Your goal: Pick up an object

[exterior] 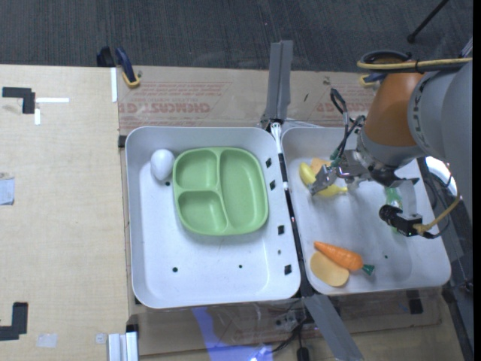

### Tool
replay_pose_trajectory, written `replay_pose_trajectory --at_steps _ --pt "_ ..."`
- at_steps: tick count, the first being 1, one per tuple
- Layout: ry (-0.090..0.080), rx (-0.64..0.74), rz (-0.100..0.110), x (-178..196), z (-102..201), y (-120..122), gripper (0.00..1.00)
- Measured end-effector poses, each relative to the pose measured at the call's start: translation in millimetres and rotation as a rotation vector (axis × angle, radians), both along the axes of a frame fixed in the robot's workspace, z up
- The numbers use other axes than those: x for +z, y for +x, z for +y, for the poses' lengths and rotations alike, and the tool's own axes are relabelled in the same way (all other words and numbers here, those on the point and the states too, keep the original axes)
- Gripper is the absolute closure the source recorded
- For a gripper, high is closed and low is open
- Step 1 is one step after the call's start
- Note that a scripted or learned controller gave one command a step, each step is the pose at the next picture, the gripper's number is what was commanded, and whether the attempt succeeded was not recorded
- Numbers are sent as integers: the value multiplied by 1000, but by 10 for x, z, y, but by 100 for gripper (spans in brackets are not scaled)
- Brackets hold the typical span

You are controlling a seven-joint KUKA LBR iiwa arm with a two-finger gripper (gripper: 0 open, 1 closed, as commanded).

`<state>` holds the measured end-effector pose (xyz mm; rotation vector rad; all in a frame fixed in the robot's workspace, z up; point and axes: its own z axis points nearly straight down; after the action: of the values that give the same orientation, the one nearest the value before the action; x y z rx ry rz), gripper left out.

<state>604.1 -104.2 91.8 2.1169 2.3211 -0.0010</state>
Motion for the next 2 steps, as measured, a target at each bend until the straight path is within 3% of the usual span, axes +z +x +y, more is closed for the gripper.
replay_pose_trajectory --at_steps 1,2 --pt "-1 -37 0 998 437 198 0" --pt "-3 -34 2 1078 434 199 100"
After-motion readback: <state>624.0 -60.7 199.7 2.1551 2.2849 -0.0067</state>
